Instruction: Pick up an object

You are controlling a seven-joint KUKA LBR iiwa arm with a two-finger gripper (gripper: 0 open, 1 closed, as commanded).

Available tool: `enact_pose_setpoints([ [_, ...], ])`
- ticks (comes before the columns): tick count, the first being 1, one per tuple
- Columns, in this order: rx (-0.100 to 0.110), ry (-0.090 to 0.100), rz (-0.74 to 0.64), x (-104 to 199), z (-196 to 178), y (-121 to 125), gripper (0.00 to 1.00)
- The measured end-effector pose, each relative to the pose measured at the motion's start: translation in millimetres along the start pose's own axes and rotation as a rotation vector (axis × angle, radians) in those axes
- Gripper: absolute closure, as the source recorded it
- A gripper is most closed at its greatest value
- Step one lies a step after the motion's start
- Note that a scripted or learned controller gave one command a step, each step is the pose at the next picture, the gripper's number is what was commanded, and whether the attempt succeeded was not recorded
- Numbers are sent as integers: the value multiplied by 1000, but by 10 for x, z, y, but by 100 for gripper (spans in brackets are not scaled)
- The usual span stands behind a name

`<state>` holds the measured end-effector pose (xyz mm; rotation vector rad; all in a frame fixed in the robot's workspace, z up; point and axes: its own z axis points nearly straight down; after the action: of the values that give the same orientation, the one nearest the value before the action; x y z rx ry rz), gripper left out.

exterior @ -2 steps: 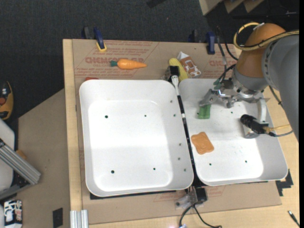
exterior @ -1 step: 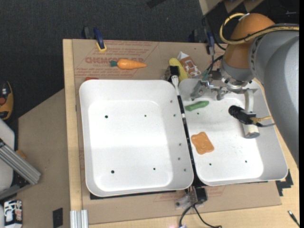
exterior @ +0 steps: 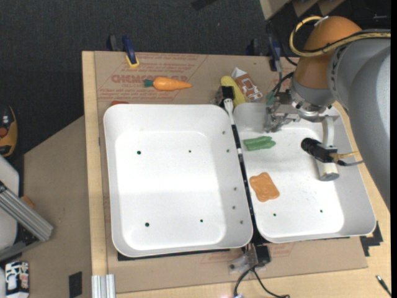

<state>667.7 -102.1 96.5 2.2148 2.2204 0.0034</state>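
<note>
While hanging over the far end of the right bin (exterior: pixel 356 219), gripper (exterior: pixel 272 125) sits just beyond and to the right of the green piece (exterior: pixel 258 143); finger state too small to tell. Green piece lying flat near the divider, long axis running across the bin, left to right. Orange slab (exterior: pixel 264 187) farther toward the near edge, well apart from the gripper. Nearest candidate judged to be the green piece, needing a short move toward the camera and a grip across its narrow width
</note>
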Motion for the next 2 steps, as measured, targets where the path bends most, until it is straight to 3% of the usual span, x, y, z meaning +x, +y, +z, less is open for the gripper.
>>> enact_pose_setpoints([
  [1, -16, 0, -2, 273, -1649, 37, 100],
  [2, -14, 4, -4, 863, -3084, -280, 100],
])
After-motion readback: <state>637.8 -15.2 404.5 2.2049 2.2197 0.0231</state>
